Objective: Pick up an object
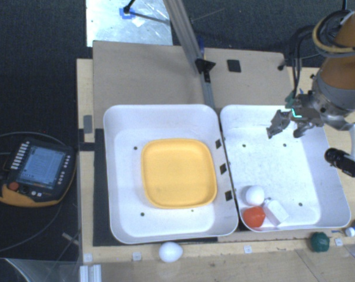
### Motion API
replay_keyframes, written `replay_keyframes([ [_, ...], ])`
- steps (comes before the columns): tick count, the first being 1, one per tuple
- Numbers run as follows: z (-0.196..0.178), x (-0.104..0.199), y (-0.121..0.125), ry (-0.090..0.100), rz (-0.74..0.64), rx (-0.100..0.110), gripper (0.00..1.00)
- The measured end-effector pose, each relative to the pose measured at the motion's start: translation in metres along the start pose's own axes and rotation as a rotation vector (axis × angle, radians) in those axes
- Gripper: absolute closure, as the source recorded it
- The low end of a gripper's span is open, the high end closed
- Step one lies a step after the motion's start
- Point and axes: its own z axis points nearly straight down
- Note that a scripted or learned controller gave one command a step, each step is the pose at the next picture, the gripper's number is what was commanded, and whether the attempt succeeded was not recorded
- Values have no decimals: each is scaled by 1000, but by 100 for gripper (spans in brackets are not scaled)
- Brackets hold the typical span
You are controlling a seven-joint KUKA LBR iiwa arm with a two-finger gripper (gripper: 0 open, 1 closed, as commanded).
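Note:
My gripper (288, 126) hangs over the far part of the right bin (283, 163), its two dark fingers spread apart with nothing between them. At that bin's near left corner lie a white ball (253, 194), a red-orange round object (254, 217) and a small white block (275, 211), close together. A yellow square plate (178, 173) rests in the middle of the left bin (121, 157).
A white egg-shaped object (170, 252) and a dark green ball (319, 241) lie on the bench in front of the bins. A slanted metal rod (186, 31) rises behind the bins. A teach pendant (34, 170) sits on the floor at left.

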Motion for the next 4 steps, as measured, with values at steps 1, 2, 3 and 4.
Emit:
replay_keyframes([
  [1, 0, 0, 0, 0, 0, 0, 0],
  [2, 48, -3, -9, 0, 1, 3, 0],
  [3, 90, -7, -10, 0, 1, 3, 0],
  [4, 152, -9, -8, 0, 1, 6, 0],
])
